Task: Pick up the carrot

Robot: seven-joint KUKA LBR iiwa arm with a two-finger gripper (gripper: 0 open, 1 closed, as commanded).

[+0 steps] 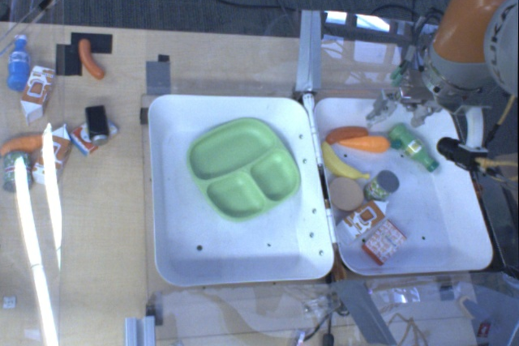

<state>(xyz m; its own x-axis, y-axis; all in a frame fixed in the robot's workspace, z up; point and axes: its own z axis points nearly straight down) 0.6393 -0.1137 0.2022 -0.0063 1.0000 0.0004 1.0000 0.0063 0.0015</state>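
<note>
The carrot (366, 145) is orange and lies on its side in the upper left part of the right bin (454, 231). It touches a red sausage (347, 132) behind it and a green bottle (412, 146) at its right end. My gripper (400, 113) hangs just above and to the right of the carrot, near the bin's far wall. It is open, and nothing is between its fingers (379, 113).
A banana (340, 163), a brown ball (346, 194), a small can (379, 184), a carton (364, 216) and a red box (383, 240) crowd the right bin's left side. The left bin (170, 247) holds a green divided plate (243, 168). Loose items lie on the bench at left.
</note>
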